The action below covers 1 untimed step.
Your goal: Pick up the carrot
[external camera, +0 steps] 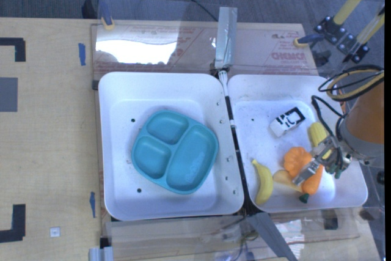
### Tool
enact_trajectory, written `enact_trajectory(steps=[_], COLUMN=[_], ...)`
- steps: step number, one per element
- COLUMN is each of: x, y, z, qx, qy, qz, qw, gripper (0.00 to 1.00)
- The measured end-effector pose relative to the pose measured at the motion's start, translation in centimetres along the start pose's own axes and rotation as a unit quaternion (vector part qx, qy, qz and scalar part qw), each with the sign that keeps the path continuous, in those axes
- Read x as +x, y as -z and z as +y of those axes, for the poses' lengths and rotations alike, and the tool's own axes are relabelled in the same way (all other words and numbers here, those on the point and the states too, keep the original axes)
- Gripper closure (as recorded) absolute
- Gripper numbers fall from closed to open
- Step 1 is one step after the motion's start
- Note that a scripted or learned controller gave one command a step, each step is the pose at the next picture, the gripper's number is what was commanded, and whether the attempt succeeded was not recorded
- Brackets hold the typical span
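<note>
Looks small, light, hard and a bit slippery, that carrot (313,183) just right of the banana (264,180), best pinched across its middle; gripper (310,169) right over it, grip unclear.

Light wooden worktop (49,150) carries two shallow white bins side by side, touching at the middle: left bin (116,150), right bin (256,101). Blue tape marks (82,53) and black corner marks (15,49) sit on its left part.
</note>
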State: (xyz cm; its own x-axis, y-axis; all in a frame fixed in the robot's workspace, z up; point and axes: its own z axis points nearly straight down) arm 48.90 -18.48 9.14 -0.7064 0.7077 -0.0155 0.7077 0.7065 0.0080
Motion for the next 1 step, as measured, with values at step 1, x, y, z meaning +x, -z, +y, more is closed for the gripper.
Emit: enact_trajectory(steps=[1], x=[-0.67], y=[-0.41], z=[5.69], qx=[-0.001], qy=[0.167], qz=[0.002], qw=[0.9859], gripper=[0.00])
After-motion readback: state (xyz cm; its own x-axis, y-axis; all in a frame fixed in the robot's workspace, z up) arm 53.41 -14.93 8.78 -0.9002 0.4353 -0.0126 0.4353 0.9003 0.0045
